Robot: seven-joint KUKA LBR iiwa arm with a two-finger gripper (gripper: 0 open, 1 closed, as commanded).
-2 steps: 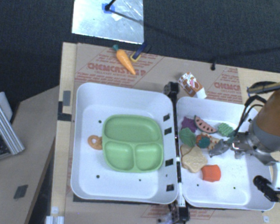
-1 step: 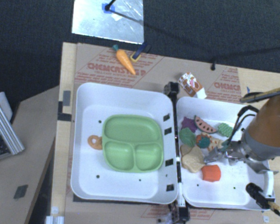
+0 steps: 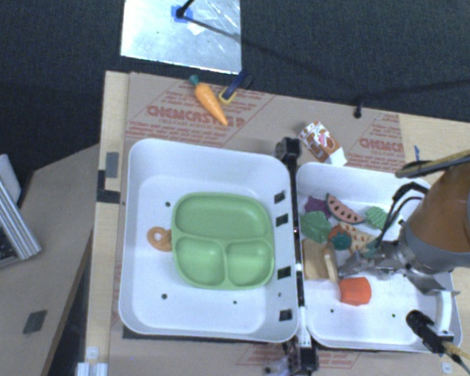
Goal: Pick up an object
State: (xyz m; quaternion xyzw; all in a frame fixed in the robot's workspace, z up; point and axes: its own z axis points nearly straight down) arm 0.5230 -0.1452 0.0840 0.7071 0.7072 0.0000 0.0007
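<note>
In the right bin (image 3: 387, 332) the gripper (image 3: 352, 266) reaches toward nine o'clock over a pile of toy food (image 3: 335, 227), its fingers' spread impossible to tell, an orange block (image 3: 355, 291) just at six o'clock

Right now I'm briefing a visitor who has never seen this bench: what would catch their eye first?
Probably the green divided plate, sitting in the middle of the left bin. Next, the grey and orange arm reaching in from the right over the right bin, its gripper low among a heap of toy food, just above an orange-red block. A toy carrot lies on the cardboard behind the bins.
</note>
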